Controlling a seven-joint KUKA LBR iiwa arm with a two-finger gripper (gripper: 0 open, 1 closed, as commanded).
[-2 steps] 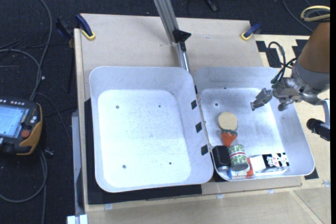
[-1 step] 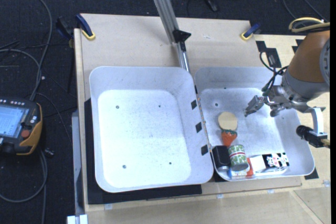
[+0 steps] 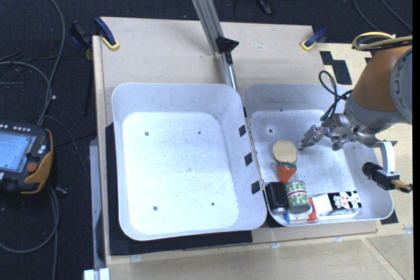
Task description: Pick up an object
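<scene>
gripper hangs over the right bin, whether parted or together i cannot tell. at its seven o'clock lie a tan disc, red piece, green can, then a cow-patterned box at five o'clock.

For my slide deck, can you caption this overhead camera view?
KUKA arm's gripper hovers over the right bin, near a tan disc, strawberry and green can.

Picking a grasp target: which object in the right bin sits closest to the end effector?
The round tan disc, just left of the end effector. The red piece, green can and black-and-white box lie further toward the bin's near edge.
</scene>
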